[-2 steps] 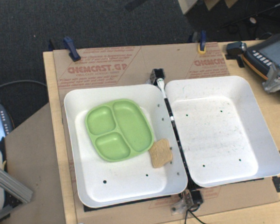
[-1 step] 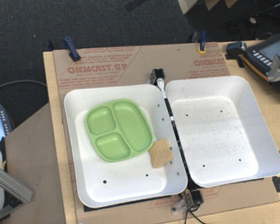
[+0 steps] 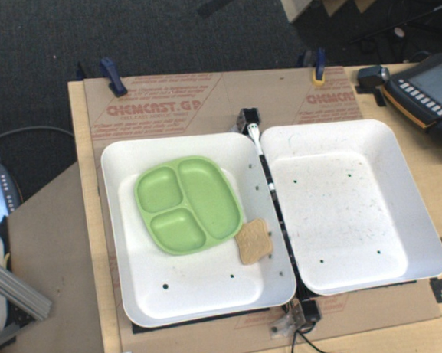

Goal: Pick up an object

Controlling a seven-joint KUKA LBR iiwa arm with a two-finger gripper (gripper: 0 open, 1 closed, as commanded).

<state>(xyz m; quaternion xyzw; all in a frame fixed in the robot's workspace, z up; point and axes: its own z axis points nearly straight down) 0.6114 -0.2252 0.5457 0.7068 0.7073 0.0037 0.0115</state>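
Observation:
A green divided plate point(image 3: 187, 205) with three compartments lies in the left white bin point(image 3: 138, 287), toward its upper middle. A small tan piece that looks like a slice of toast point(image 3: 254, 242) lies just right of the plate's lower corner, touching or nearly touching its rim. The right white bin point(image 3: 346, 199) holds only small dark specks.
The two bins sit side by side on a brown cardboard sheet point(image 3: 160, 100) clamped at the back by a blue clip point(image 3: 112, 76) and another clip point(image 3: 319, 65). A black pendant with a screen point(image 3: 422, 97) lies at the right edge. Cables hang at the front point(image 3: 303, 322).

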